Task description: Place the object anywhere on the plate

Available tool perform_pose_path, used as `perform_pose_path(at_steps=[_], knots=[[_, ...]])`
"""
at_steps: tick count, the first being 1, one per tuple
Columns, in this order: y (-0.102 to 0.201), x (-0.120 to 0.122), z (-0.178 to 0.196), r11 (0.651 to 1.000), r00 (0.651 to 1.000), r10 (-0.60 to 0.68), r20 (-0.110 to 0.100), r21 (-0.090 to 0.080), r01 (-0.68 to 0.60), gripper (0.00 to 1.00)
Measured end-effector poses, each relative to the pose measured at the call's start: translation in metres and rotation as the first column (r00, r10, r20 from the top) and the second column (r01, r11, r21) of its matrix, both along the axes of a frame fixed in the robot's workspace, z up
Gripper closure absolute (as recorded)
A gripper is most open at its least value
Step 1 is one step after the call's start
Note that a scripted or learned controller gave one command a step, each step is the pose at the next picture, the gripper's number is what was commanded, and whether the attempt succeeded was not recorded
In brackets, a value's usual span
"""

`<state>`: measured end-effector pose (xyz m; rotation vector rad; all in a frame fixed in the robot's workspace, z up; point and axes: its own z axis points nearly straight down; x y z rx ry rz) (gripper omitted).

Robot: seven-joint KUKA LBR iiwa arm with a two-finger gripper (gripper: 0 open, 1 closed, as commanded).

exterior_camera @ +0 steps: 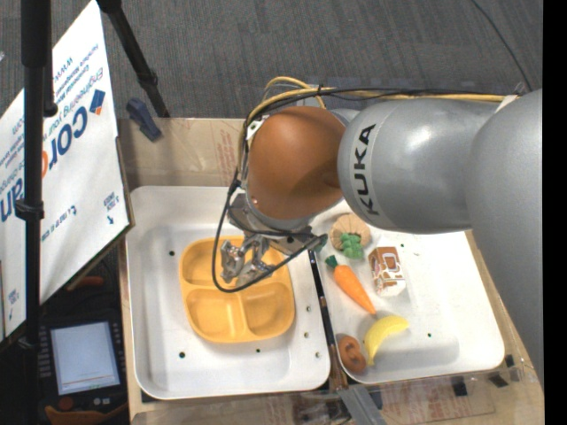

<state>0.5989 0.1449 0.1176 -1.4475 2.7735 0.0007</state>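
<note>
Over the left bin's yellow plate [237, 301] I see my gripper [241, 262] (finger state: cannot tell, nothing visibly held); candidate objects like the carrot [354, 289] lie rightward in 1 neighbouring bin [443, 343].

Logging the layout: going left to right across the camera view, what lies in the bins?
Yellow plate with the pincer above it → carrot → carton

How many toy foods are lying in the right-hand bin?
5, maybe more hidden under the arm: a carrot mid-bin, a banana near the front, a brown donut-like piece at the front left corner, a small carton, and a round green-topped piece behind the carrot.
</note>
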Motion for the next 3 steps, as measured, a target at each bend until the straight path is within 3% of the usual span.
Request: perform_pose_path(at_steps=[1, 2, 3], knots=[[0.028, -0.020, 0.001, 0.992, 0.992, 0.122, -0.011, -0.003, -0.122, 1.00], [0.013, -0.001, -0.009, 0.996, 0.997, -0.082, -0.010, 0.018, 0.082, 1.00], [0.015, 0.005, -0.010, 0.996, 0.996, -0.088, -0.010, 0.014, 0.088, 1.00]])
